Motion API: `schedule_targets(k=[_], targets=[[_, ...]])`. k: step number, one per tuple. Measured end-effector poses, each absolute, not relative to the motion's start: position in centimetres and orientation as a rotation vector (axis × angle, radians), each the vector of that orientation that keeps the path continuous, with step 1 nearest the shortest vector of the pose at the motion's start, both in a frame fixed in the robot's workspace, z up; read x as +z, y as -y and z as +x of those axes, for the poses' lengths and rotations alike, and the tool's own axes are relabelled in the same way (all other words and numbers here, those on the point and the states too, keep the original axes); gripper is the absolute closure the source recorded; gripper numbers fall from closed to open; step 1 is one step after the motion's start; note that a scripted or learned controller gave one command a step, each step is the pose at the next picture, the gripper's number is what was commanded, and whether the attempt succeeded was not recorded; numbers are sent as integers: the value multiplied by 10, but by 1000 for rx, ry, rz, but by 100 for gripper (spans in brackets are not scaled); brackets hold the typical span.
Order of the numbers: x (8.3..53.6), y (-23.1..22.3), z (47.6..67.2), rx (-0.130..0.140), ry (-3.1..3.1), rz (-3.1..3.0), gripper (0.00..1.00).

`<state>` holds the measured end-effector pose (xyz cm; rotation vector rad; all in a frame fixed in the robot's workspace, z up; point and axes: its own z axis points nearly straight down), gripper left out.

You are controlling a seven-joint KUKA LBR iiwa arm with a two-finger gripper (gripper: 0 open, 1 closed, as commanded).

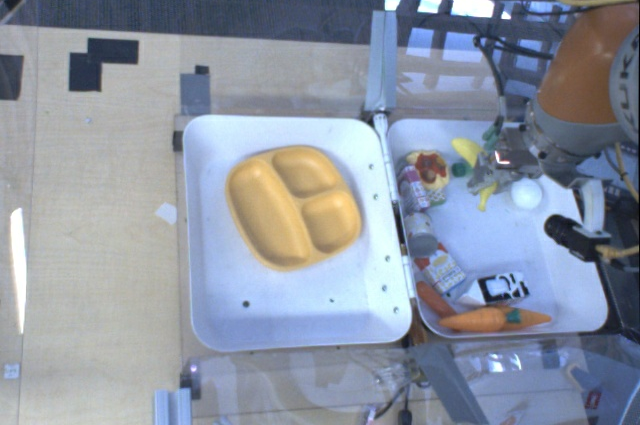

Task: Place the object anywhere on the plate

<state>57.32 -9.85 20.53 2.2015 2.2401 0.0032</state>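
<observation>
The gripper (497, 165) sits low over the upper part of the right shallow white bin (570, 293), at the end of the grey arm with the orange band (590, 53). Whether it is spread or closed cannot be told from the camera view; nothing is visibly held by it.

Directly around the gripper lie several small items. A yellow banana-shaped toy (466, 151) lies just to its left, a small green piece (459, 169) sits beside that, and a white ball (526, 195) rests just to its right. Which of these is the target cannot be determined.

Further left, near the bin wall, lie a round red-and-yellow food toy (430, 165) and a small printed can (414, 188). Along the bin's lower edge lie an orange toy carrot with a green top (490, 319) and a black-and-white block (503, 288).

The yellow three-compartment plastic plate (293, 205) rests in the middle of the left shallow white bin (215, 313), well apart from the gripper. All three compartments hold nothing.

Task status, as a judgement: the task is at the pick stage. No object is confirmed as grasped, and no object is on the plate. Remaining steps: secure one object, lift it clear of the right bin, carry it across the divider, and release it over the plate.
</observation>
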Motion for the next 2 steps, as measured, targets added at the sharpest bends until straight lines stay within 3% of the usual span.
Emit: schedule_targets(k=[1,2], targets=[[191,26,566,0,-2220,2224,100],[183,-31,598,0,-2354,2080,100]])
